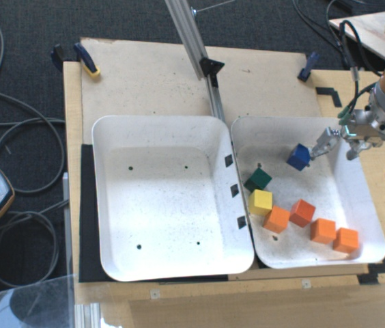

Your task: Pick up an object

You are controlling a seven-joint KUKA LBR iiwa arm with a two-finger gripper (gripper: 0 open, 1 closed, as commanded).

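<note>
Nearest the camera, along the front of the right bin (pixel 373 214), lie the easiest candidates: two orange cubes side by side, one at the front right corner (pixel 346 240) and its neighbour (pixel 323 230) touching or nearly touching it. A little further in sit a red-orange cube (pixel 302 212) and another orange cube (pixel 276 219), with a yellow cube (pixel 261 201) just beside that one, close to the wall shared with the left bin (pixel 110 183). Behind the yellow one is a dark green cube (pixel 258 179), turned at an angle.

All of these look like small rigid blocks, probably light wood or plastic, with flat smooth faces. They should not deform or break; the risk is slipping or being knocked aside. The best hold is across two opposite flat faces, square on, not corner to corner. The clustered cubes leave little room for a finger between them, so the green one or the front right one offers freer sides.

Furthest back, a blue cube (pixel 300 157) appears raised and tilted at the tips of the claw (pixel 321 149), which reaches in from the right. The fingers seem to touch its right side, yet I cannot tell whether they are parted or closed on it, so the grip is uncertain.

The table (pixel 151 80) stretches behind both bins.
</note>
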